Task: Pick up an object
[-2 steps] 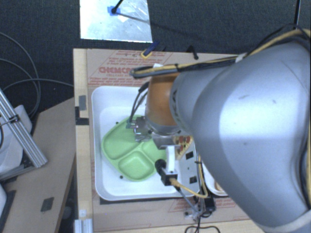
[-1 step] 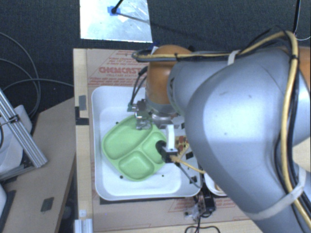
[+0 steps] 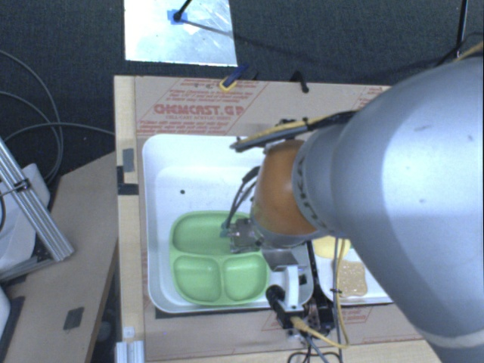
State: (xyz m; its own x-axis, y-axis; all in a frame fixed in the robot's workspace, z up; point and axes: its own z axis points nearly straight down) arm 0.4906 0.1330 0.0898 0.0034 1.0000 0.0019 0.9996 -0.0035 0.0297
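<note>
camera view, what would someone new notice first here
The big grey arm with its orange band fills the right side, reaching down over the bins. Under it, a bright green divided tray lies in the left white bin, towards the near edge. A yellowish object peeks out beside the arm in the right bin, too covered to identify.

I am working in a robotics lab: my grey arm (image 3: 408, 203) is reaching over a cardboard-lined worktop (image 3: 197, 104) carrying a white bin (image 3: 155, 203), loose black cables (image 3: 45, 127) are trailing across dark carpet, and an aluminium frame rail (image 3: 34, 210) is leaning alongside.
</note>
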